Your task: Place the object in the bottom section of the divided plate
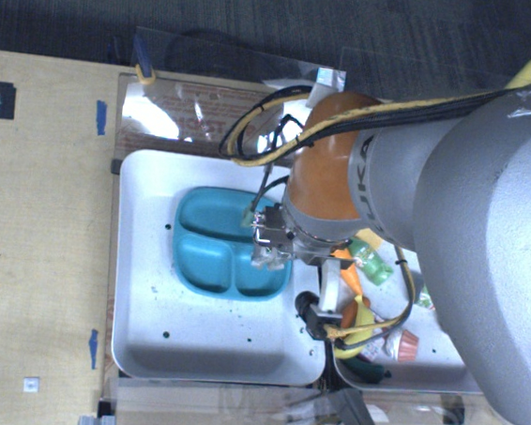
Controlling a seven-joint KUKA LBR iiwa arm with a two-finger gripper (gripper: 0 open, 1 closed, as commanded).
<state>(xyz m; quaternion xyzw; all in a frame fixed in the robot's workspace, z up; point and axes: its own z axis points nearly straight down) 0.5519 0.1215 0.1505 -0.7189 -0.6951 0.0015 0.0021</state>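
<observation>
Hand (267, 245) hangs over blue divided plate (228, 250) in left bin (137, 269), can't tell what it carries; candidate objs in right bin (438, 362) look small, light, prob. slippery plastic, so grip across middle.

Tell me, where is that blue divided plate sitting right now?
The blue divided plate lies in the left white bin, with the gripper over its right edge.

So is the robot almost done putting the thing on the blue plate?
Not finished. The gripper has reached the blue divided plate in the left bin, at its right edge. Whether it holds anything is hidden. The plate's visible sections look bare. Toys lie in the right bin.
</observation>
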